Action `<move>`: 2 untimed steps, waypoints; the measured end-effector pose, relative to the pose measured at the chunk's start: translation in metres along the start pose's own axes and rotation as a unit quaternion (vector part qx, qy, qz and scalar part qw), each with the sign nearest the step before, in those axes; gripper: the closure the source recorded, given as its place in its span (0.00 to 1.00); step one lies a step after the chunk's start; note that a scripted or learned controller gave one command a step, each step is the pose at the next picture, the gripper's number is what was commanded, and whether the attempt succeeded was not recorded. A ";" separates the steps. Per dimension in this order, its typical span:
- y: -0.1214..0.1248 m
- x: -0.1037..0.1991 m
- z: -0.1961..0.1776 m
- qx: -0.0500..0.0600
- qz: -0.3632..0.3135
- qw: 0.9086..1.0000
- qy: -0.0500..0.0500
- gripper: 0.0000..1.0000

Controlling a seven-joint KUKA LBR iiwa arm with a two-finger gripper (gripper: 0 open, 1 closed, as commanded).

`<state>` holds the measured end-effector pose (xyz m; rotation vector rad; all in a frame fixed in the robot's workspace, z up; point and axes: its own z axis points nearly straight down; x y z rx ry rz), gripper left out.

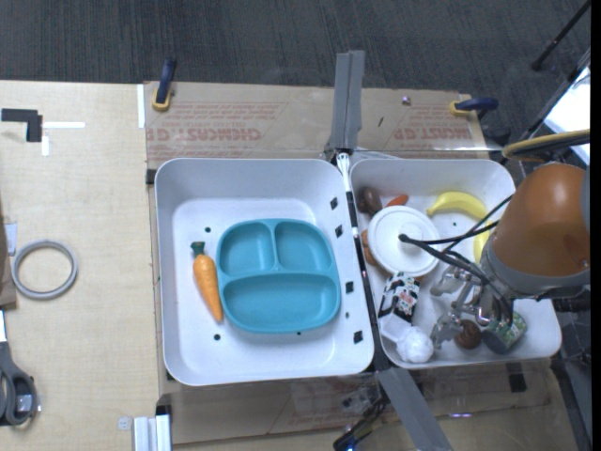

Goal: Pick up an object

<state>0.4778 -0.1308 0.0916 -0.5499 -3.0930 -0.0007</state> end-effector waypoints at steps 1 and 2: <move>0.020 -0.068 0.000 0.001 0.045 0.999 -0.001 0.00; 0.049 -0.058 0.002 0.005 0.025 1.000 0.001 0.00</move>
